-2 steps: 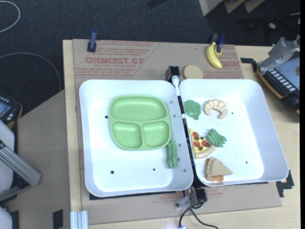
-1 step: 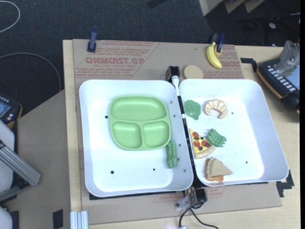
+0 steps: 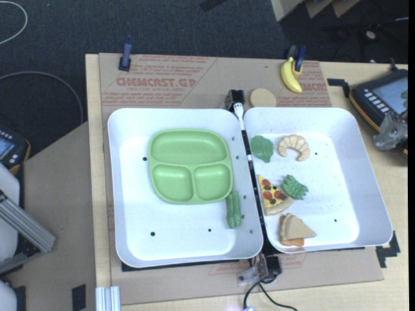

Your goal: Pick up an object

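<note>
The right white bin (image 3: 363,173) holds several toy foods. A green leafy piece (image 3: 262,148) lies at its upper left, with a tan croissant (image 3: 294,146) just right of it. Lower down, a pizza slice (image 3: 273,195) lies against the bin's left wall, touching a green broccoli piece (image 3: 295,186). A sandwich wedge (image 3: 295,230) rests near the front rim. In the left white bin (image 3: 130,173) sits a green divided plate (image 3: 191,166), and a green pickle (image 3: 233,210) lies upright along that bin's right wall.
A yellow banana (image 3: 292,76) and a tan round disc (image 3: 262,98) lie on the cardboard behind the bins. A dark tablet-like device (image 3: 382,99) and a grey part (image 3: 393,132) sit at the right edge. Blue clamps (image 3: 125,55) hold the board.
</note>
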`<state>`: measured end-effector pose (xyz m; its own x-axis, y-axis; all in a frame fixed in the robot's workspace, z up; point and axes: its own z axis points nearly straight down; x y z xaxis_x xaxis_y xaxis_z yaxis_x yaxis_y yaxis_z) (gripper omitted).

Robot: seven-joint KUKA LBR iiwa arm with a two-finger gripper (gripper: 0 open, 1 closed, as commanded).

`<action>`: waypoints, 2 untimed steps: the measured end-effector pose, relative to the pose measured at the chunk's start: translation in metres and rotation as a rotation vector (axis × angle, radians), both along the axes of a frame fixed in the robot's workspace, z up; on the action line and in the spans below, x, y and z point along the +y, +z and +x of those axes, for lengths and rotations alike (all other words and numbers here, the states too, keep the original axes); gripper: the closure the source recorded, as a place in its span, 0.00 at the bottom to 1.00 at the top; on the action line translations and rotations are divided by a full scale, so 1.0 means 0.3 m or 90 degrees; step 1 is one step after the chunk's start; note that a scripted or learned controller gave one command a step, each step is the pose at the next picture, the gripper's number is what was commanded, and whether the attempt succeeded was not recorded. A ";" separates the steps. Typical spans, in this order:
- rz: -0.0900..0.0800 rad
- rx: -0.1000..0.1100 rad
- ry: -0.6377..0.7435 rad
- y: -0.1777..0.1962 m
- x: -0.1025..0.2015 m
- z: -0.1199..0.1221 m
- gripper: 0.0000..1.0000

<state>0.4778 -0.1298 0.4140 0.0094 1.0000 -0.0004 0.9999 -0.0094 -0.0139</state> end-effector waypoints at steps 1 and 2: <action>0.001 -0.001 0.000 -0.383 -0.253 -0.003 1.00; 0.005 -0.004 0.013 -0.549 0.141 0.004 1.00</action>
<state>0.4791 -0.0876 0.2493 -0.0114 0.9999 0.0068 0.9999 0.0114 -0.0077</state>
